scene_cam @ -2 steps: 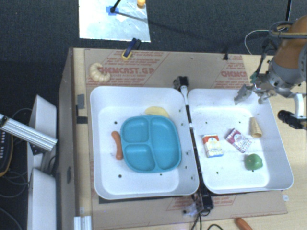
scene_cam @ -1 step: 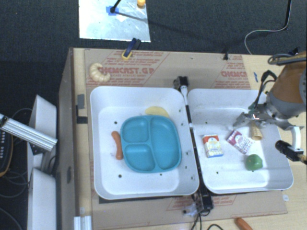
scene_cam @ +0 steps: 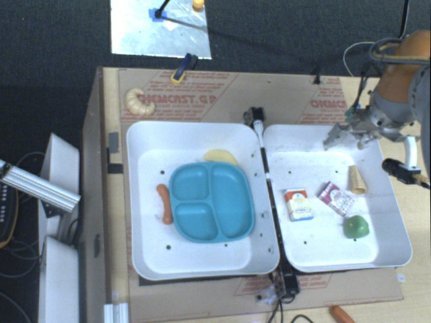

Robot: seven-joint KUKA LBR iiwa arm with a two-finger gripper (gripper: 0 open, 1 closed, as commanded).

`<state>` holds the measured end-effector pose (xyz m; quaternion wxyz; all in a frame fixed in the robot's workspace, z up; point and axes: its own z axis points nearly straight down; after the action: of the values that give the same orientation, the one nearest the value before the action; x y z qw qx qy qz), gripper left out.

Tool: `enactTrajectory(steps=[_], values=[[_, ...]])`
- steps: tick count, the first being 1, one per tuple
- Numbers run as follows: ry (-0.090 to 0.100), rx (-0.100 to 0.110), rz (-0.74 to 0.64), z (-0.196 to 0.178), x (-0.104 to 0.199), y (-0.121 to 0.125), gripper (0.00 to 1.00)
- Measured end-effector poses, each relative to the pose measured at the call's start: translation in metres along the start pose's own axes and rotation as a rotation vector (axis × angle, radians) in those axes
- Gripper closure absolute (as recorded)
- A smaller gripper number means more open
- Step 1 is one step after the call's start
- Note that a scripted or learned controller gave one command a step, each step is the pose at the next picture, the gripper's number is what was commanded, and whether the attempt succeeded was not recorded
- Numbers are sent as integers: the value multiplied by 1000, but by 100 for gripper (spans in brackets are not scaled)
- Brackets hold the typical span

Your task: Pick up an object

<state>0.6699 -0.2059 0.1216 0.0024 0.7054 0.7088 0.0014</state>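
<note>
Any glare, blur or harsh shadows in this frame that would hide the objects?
Camera view: lighting is even, shadows soft. The white bins are bright but not blown out. The blue tray, sausage and green item read clearly. The gripper looks slightly soft. A shiny sheet at top shows mild glare.

arm (scene_cam: 404, 79) cut off at right edge, yellow item (scene_cam: 220, 156) partly behind blue tray (scene_cam: 211, 201)
</note>
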Motion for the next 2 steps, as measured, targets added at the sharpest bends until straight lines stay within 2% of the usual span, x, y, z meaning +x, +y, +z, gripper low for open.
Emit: enactTrajectory(steps=[1,2], values=[[1,5,3,37,0,-66,0],[0,2,2,36,0,-62,0]])
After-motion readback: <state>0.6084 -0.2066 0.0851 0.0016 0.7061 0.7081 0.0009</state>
